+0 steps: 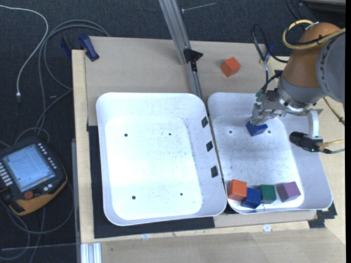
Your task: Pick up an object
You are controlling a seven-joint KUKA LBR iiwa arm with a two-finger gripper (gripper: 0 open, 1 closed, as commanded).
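The claw [259, 119] sits in the right bin [307, 169], at 12 o'clock of its floor, closed on a blue block [256, 129]. Four blocks line the bin's 6 o'clock wall: orange [237, 189], blue [252, 196], green [267, 193], purple [288, 190].

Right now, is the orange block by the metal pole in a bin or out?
Out. The orange block sits on the bare bench, behind the right bin.
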